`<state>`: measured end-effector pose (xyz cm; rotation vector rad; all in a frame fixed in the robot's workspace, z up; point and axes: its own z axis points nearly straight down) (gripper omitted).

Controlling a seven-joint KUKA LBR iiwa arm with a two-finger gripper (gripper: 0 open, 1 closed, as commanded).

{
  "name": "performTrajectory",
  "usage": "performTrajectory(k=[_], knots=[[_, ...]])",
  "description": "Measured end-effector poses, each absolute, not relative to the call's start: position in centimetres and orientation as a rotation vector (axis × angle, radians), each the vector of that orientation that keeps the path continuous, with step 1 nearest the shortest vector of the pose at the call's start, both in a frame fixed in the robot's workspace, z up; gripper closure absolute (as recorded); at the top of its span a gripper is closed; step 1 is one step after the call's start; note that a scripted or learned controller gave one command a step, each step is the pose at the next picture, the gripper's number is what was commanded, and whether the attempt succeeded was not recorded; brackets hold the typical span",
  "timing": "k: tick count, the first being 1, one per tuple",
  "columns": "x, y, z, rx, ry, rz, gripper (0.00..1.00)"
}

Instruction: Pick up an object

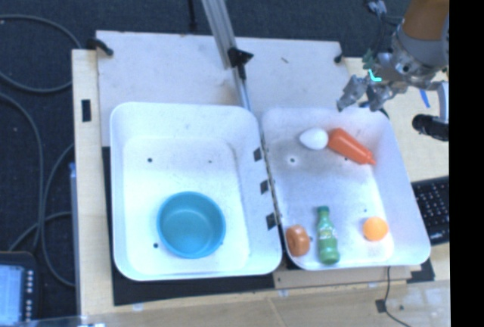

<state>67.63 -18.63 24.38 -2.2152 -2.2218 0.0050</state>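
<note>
Green bottle [327,235] with unreadable label at right bin [401,166] front rim, brown egg-shaped item [297,240] and orange ball [375,228] either side, white egg [313,139] touching carrot [352,146], blue bowl [191,224] in left bin [128,166], gripper [361,94] above far rim, empty, grip state unclear.

Pale surface [174,64] carries two shallow white bins side by side: left bin [128,166], right bin [393,166], rims touching.

Two white bins [249,166] on a pale tan counter [166,60]. A blue bowl [191,224], white egg [313,139], orange carrot [351,146], green bottle [327,236], orange ball [375,228], brown-orange fruit [297,240].
</note>
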Motion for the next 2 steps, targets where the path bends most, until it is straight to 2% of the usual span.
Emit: performTrajectory(k=[1,2], knots=[[67.8,-18.6,24.8,-2.219,-2.227,-0.002,0.0],[68.6,-18.5,20.3,-2.212,-2.232,0.004,0.0]])
